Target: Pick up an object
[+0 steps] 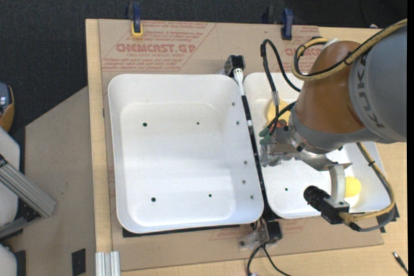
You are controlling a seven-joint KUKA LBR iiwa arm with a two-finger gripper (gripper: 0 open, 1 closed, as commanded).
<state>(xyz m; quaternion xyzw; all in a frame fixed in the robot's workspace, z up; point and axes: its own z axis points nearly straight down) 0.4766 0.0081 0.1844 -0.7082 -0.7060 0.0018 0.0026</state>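
Observation:
My gripper [270, 150] hangs low over the left part of the right bin [284, 198], close to the wall between the two bins. A yellow object [274, 112] lies just behind the gripper in that bin, partly hidden by the wrist. A second yellow, rounded object [353, 187] lies toward the bin's right side, half covered by the arm. I see nothing between the gripper and the bin floor from this angle.
The left bin [181, 152] shows a bare white floor. A black rod [246, 114] runs along the seam between the bins. The grey and orange arm [336, 100] covers much of the right bin. Clamps [136, 17] hold the board's far edge.

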